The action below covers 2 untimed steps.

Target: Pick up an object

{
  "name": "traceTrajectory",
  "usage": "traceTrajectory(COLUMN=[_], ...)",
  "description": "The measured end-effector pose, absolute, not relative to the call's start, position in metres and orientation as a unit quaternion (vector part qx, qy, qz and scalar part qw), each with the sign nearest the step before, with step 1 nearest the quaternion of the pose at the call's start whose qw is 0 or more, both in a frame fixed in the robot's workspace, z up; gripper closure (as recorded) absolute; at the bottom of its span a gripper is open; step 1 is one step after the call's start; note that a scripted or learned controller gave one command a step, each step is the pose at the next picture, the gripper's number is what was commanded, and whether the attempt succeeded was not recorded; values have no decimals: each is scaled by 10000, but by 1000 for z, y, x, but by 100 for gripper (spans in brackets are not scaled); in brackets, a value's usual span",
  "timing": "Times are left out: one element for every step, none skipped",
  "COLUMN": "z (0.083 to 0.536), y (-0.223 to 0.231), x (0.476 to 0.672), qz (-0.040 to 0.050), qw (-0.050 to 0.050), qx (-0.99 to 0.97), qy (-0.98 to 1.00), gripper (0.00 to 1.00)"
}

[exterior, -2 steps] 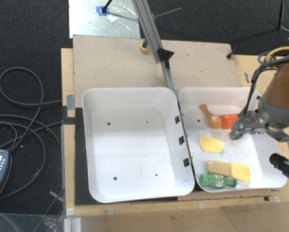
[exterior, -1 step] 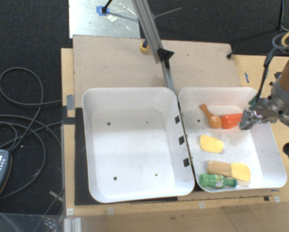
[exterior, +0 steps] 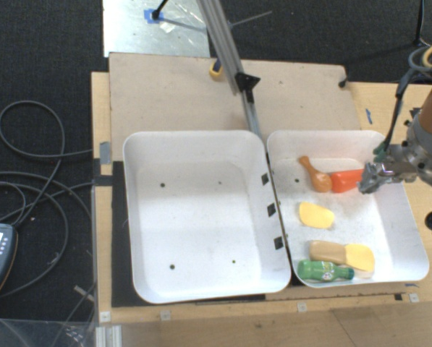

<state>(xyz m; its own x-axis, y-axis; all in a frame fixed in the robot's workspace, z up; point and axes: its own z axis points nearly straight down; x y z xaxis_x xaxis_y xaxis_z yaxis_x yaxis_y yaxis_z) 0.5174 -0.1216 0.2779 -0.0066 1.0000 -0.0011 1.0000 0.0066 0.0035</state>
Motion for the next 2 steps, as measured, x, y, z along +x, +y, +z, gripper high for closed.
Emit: traceTrajectory(z=[263, 248], y=[-63, -13], x=[526, 530], qz=[13, 8], qw=[-5, -9], qx=[7032, 7034], qy=[7109, 7108], gripper=[100, 100])
